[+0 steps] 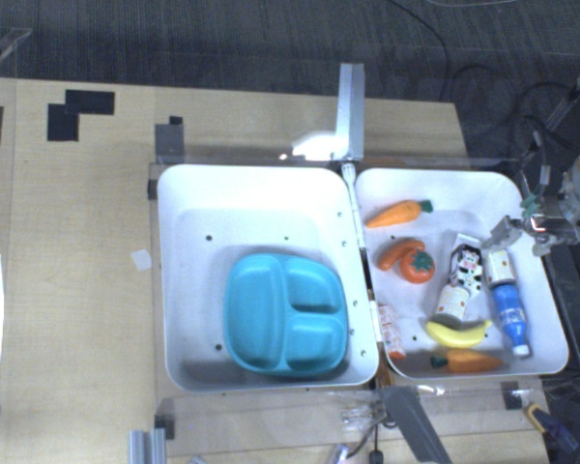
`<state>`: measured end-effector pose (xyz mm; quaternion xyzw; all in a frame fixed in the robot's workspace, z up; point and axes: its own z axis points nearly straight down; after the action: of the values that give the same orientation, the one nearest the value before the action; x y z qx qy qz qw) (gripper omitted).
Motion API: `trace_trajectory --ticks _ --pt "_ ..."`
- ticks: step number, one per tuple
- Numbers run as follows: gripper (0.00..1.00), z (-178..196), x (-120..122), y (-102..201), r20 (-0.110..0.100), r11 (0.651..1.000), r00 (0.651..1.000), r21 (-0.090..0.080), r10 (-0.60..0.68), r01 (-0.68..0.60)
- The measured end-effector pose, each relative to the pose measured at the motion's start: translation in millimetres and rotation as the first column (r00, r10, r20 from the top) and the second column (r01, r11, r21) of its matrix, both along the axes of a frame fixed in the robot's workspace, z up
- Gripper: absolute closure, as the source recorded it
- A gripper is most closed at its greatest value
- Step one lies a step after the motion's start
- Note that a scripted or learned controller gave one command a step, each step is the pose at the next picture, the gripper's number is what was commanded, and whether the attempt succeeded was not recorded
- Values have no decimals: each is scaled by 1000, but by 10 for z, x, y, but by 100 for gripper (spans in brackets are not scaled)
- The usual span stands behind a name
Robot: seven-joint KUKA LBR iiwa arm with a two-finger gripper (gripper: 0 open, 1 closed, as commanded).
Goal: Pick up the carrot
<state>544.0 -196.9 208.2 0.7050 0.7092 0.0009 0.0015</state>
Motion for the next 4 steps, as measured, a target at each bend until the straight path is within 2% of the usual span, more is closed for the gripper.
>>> trace_trajectory --ticks 1,2,3,4 --pt "0 -1199 885 783 7 997 997 -1 81 -81" --pt "0 -1204 1237 967 -10 918 918 -5 397 -397" --pt "100 -1076 1251 911 -8 918 918 -17 397 -397" --pt "100 -215 613 1198 3 973 973 -1 230 -230"
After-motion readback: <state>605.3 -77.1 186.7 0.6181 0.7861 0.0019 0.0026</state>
